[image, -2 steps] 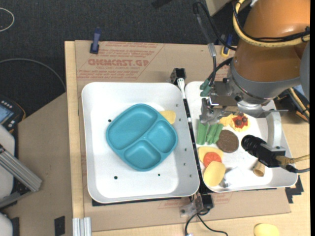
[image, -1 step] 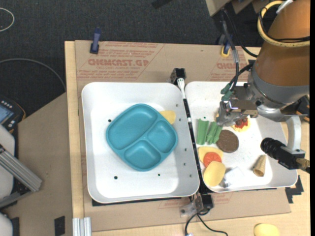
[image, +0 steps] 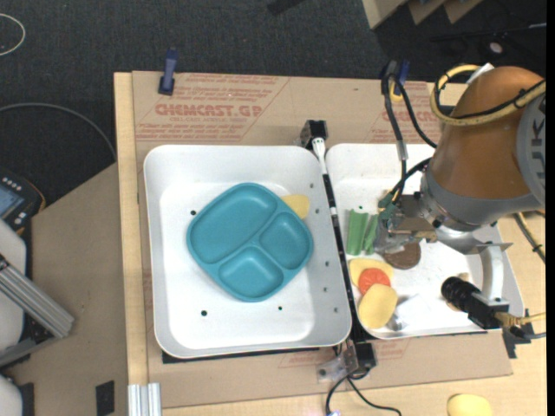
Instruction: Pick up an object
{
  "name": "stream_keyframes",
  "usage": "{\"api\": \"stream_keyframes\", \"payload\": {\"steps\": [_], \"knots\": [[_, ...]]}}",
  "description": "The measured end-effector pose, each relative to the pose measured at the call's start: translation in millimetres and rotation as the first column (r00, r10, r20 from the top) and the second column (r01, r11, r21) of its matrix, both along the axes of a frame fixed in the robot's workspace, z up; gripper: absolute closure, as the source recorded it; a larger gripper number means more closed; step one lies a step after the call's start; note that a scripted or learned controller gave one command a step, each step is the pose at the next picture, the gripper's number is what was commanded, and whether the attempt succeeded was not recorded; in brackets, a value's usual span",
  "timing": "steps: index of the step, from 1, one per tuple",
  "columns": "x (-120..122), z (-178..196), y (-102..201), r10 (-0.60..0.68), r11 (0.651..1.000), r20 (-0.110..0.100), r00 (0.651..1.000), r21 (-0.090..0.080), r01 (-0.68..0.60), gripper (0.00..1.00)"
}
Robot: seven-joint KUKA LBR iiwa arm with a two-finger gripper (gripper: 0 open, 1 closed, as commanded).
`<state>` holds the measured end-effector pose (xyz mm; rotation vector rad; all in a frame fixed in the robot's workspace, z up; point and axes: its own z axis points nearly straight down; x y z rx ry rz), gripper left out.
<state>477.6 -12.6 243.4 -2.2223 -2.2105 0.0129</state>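
Right bin [image: 434, 321]: green object [image: 360, 230] just left of hand [image: 401, 232], grip unreadable.

A: Lighting? Even overhead, bright; left bin [image: 173, 232] near blown-out white, soft shadow under the blue plate [image: 250, 241].
B: Sharpness? Slightly soft overall, arm [image: 486, 146] blurrier; dark floor [image: 69, 50] underexposed, faint sheen on the orange band.
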Motion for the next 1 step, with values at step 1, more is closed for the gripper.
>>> {"api": "stream_keyframes", "payload": {"steps": [1], "knots": [[1.8, 24.5, 76.2, 0.012, 1.0, 0.013, 1.0, 0.002, -0.012, 1.0]]}}
